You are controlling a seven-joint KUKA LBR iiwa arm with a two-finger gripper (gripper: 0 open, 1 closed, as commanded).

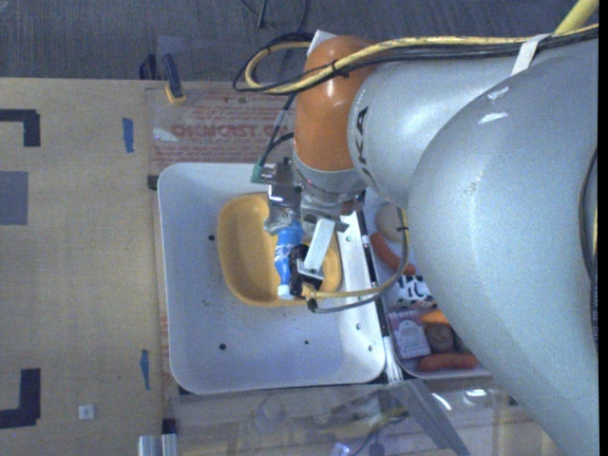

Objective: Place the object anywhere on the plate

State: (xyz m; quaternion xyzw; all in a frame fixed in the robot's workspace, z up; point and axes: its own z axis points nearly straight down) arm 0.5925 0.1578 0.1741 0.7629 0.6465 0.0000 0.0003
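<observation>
I've got the arm coming in from the right, big grey link covering most of the right half of the view, orange band sitting above the wrist. Yellow cable runs along the top of the arm.

Gripper is down over the yellow plate in the left white bin. The plate sits in the upper-middle part of that bin, its right side covered by the gripper body.

The object looks like a small blue and white tube or bottle, lying right at the gripper, over the plate's right portion. I can't tell whether it's pinched between the fingers or simply resting on the plate beside them; the gripper housing blocks the contact area. So I can't call the fingers released or clenched from here.

Right bin is mostly hidden under the arm. I can see a few items in it: something orange-red like a sausage or carrot, another reddish piece higher up, and a small printed packet.

Bench to the left is tan board with black corner markers and bits of blue tape. A yellow clamp sits at the board's top edge.
</observation>
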